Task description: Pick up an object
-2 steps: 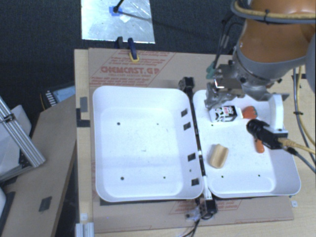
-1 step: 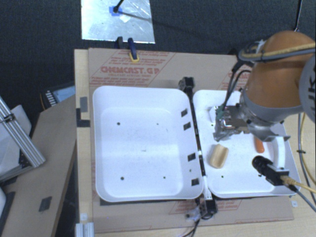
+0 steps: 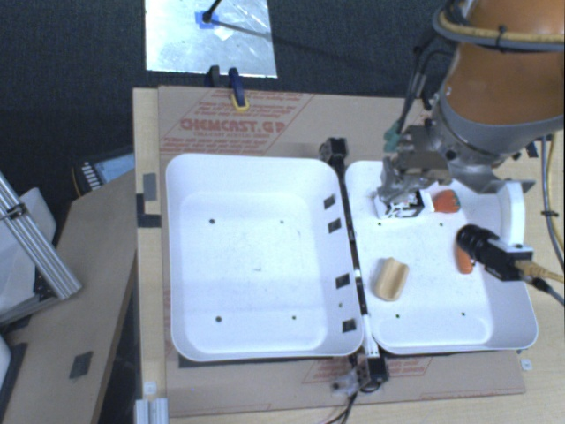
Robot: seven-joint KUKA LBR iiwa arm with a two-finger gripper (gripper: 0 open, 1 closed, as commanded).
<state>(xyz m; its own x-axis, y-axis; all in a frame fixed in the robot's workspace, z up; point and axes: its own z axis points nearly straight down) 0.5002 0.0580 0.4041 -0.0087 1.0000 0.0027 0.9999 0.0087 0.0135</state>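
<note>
Two shallow white bins side by side on one surface (image 3: 146, 254): left bin (image 3: 190, 175) and right bin (image 3: 521, 325), meeting along a dark seam with four small dark clips. One grey arm (image 3: 494, 122) with an orange band reaching in from the right, ending low over the far left part of the right bin. One tool (image 3: 402, 200) pointing down just above the bin floor near the far wall; too dark and blurred at the tip to tell whether apart or together, and nothing clearly seen between. Three loose objects counted in the right bin. One tan, bread-like block (image 3: 391, 278) lying near the seam, toward the near side, well apart from the tool. One small orange-red round piece (image 3: 447, 201) just beside the tool, on its right. One orange piece (image 3: 464, 260) farther right, partly hidden behind one black cylindrical device (image 3: 484, 247) with a cable running off to the right. One brown sheet with red CHEMCAST lettering (image 3: 234, 124) lying under both bins. One blue and yellow clamp (image 3: 237, 91) at the far edge of that sheet. One shiny square plate (image 3: 210, 23) beyond it on the dark floor
</note>
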